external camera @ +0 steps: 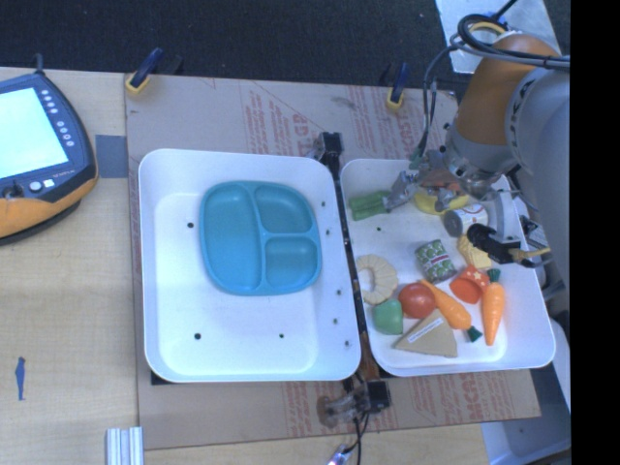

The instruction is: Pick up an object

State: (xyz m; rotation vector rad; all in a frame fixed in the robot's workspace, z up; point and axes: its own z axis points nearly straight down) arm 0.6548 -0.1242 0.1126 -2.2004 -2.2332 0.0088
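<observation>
Bins: we count two; left bin (160, 260) holds one blue plate (260, 236), right bin (528, 342) two carrots (493, 310); claw (426, 187) state unclear to us.

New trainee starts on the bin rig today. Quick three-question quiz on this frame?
1. True or false: the blue divided plate lies in the left bin.
2. Which bin is the gripper over? A) left B) right
3. Fill in: the two carrots lie near the right bin's ____ right corner.

Key: 1 true. 2 B, at its far edge beside the green block. 3 near.
</observation>
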